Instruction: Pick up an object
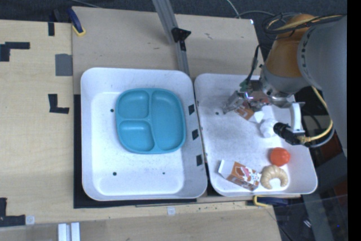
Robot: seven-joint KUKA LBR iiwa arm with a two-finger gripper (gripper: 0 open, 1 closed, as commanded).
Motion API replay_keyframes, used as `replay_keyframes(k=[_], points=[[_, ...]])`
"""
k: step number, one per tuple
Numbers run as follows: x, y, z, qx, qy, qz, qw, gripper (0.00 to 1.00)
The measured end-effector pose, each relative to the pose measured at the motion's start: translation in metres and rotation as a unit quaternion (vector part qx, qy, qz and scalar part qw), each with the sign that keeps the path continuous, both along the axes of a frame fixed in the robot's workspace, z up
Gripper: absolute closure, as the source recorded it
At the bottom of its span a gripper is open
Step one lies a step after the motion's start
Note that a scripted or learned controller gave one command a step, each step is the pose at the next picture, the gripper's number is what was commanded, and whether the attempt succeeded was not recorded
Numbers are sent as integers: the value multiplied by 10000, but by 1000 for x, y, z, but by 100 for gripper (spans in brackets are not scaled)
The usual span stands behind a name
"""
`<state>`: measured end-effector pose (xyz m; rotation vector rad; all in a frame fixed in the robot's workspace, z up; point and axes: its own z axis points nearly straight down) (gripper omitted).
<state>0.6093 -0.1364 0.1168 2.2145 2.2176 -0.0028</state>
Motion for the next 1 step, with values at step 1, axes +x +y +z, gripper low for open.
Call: replay_keyframes(k=[1], points=[[5, -1, -3, -4, -74, 1, 10000, 0]])
